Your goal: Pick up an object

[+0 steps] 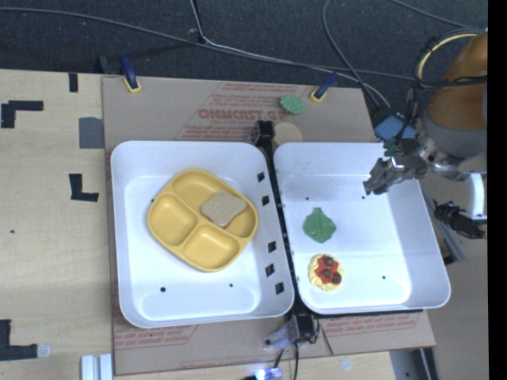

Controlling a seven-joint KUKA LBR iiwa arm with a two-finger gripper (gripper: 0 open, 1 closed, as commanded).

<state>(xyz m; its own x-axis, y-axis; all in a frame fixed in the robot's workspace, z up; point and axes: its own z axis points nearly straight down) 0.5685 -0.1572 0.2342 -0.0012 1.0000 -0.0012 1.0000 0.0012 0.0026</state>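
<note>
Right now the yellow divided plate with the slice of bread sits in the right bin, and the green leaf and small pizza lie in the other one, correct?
Not quite. The camera view shows the yellow divided plate with the slice of bread in the left bin; the green leaf and small pizza lie in the right bin.

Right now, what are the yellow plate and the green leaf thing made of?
The yellow divided plate looks like smooth moulded plastic: even colour, soft sheen, rounded compartment ridges. The green leaf seems a toy lettuce piece, probably matte plastic or rubber; its flat colour and crinkled edge suggest that, though the view is too small for certainty.
</note>
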